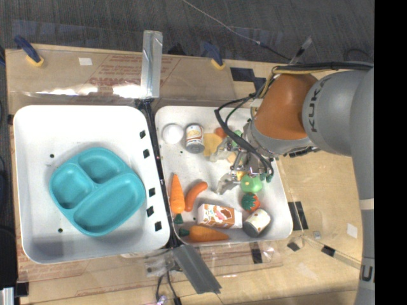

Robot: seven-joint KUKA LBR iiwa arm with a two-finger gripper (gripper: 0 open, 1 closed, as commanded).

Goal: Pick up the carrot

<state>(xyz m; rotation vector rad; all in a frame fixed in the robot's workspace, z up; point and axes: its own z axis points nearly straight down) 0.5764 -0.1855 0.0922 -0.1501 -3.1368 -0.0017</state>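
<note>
**Ana:** Camera view first: where's the carrot [177, 194] relative to the juice carton [219, 215]?

**Ben:** Just up and to the left of the carton, close by the left wall of the right bin [166, 116], lying lengthwise with its green stub toward the near wall. A second carrot-like piece [205, 234] lies just below the carton, and a reddish sausage-shaped piece [195, 194] sits between the carrot and the carton's top edge.

**Ana:** And the end effector [247, 169]?

**Ben:** Up and to the right of the carton, hovering near a green toy [252, 184]. Nothing is visibly pinched in it. Whether it is spread or pressed together I cannot tell; cables and the wrist clutter that spot.

**Ana:** So how should the approach go?

**Ben:** My judgement: travel left past the carton's top edge, then come down over the carrot's thicker middle with the fingers straddling its narrow width, not its length. The wall side is tight, so one finger needs to slip between carrot and bin wall without scraping it.

**Ana:** Risks?

**Ben:** The reddish piece is almost touching the carrot on the carton side; the other finger could land on it or drag it along. A centred, vertical descent and a straight lift should keep the carrot from rolling away.
</note>
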